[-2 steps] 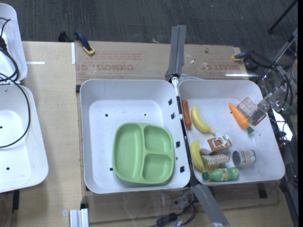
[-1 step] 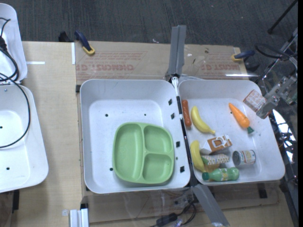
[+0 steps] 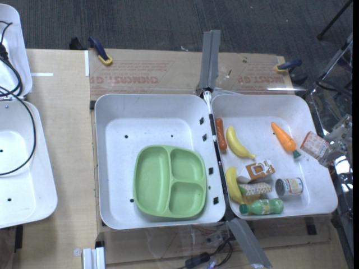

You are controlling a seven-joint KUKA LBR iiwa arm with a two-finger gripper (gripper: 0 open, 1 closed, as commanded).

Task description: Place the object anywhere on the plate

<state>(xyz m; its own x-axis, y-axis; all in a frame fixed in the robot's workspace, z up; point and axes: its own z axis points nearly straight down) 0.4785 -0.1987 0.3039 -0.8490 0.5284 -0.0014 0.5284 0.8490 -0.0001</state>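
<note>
- Surveying from the largest item down: the worktop carries two shallow white bins side by side. The left bin holds the green plate, a three-compartment dish lying flat, well apart from every candidate object.
- The right bin holds all the candidates. No single object is designated, so I judge each for handling.
- Upper banana: lies clear near the bin's middle. Probably light, stiff plastic with a smooth, curved skin. I would close across its thickest midsection, square to its length.
- Lower banana: touches the carton and the wrapped items beside it, so access is poorer.
- Carrot: lies apart from the rest, tapered and likely slippery. Grip the thick end.
- Green bottle: lies on its side by the near wall and may roll.
- Small carton: boxy, probably light and crushable, crowded by neighbours.
- Can: on its side, rigid, round, and prone to rolling.
- Red sausage-shaped piece: lies against the divider wall, leaving little finger clearance.
- Packet: rests on the right wall, tilted.
- State of my jaws: I cannot tell. Nothing is gripped as far as the frame shows.
</note>
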